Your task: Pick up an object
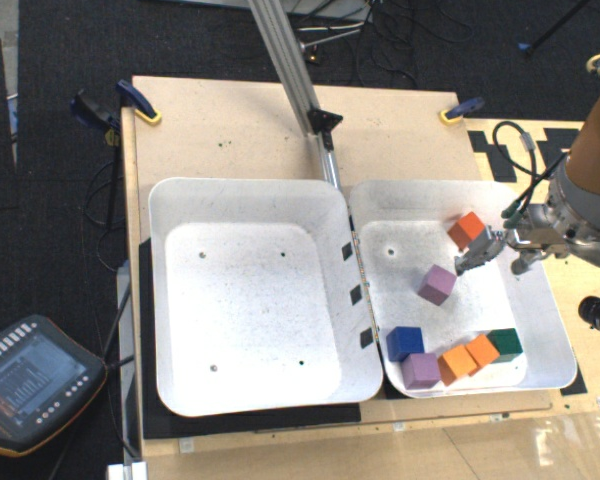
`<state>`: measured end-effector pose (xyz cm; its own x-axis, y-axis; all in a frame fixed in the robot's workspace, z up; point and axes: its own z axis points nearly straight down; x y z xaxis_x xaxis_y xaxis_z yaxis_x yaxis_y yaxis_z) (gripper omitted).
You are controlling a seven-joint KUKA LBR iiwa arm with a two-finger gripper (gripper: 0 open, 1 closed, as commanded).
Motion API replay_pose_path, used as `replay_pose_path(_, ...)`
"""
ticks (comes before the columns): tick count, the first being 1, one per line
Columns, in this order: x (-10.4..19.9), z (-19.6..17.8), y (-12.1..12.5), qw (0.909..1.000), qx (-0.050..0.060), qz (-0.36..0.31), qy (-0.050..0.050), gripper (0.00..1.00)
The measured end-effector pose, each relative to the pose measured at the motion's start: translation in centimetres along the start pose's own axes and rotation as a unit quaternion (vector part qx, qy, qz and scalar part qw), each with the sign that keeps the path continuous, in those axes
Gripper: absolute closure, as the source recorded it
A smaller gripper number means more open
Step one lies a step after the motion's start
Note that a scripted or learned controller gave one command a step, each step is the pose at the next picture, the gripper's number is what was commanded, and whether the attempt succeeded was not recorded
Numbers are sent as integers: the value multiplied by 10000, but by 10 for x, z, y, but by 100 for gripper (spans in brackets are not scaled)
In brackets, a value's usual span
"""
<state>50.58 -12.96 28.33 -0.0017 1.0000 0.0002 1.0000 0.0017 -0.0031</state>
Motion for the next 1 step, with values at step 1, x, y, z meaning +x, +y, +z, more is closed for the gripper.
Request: replay_pose_path(1, 0, -2, 1, 10000, -22, 7, -4, 0)
